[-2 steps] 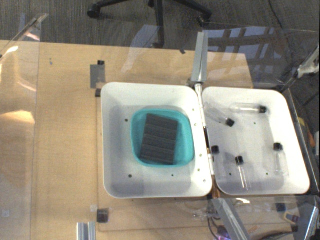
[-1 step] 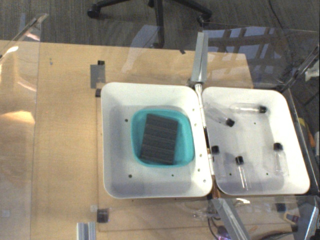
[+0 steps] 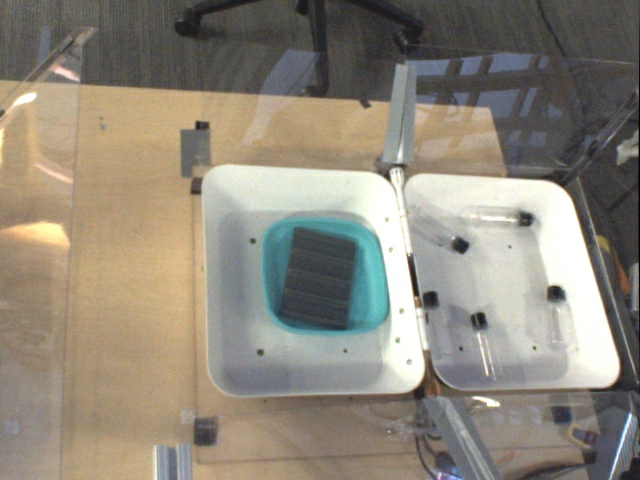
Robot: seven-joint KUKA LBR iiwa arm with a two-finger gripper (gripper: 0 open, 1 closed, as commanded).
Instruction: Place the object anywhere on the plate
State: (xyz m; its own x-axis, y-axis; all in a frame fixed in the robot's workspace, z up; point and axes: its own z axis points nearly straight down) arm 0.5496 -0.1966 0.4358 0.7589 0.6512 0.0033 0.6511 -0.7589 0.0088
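The arm's pose and the tool's state cannot be told here.

The setting looks like a robotics lab or research workroom. A pale wooden bench bears two shallow white bins set side by side, fixed between small metal brackets. Clear acrylic panels stand at the bench's 1 o'clock corner. At 12 o'clock, the black star base of an office chair rests on grey carpet.
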